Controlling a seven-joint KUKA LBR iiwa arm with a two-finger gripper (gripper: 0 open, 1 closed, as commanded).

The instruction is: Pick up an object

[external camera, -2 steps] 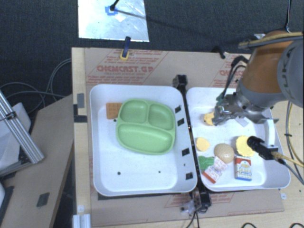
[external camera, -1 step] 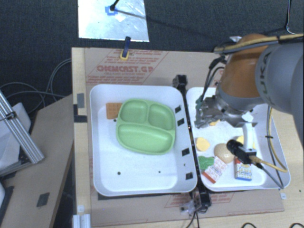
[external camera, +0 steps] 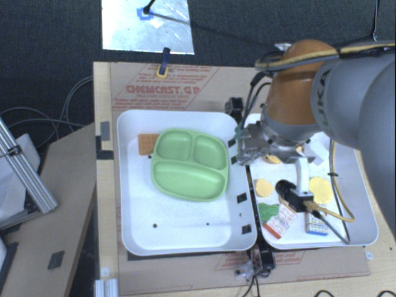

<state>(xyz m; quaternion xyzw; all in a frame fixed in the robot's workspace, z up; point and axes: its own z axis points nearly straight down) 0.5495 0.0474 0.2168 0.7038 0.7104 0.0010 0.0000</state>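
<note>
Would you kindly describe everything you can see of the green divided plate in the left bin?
The green divided plate looks like matte pale-green plastic, a rounded rectangle with raised ridges marking three compartments: two smaller ones along its far side and one long one along its near side. It lies flat and right side up, slightly rotated, on the floor of the left bin, towards the far right. Its far left corner overlaps a flat orange piece.

Green divided tray (external camera: 189, 164): smooth matt plastic; white bins (external camera: 179, 240): glossy plastic; bench board (external camera: 167, 85): printed matt cardboard; arm (external camera: 359, 104): satin grey casing.
</note>
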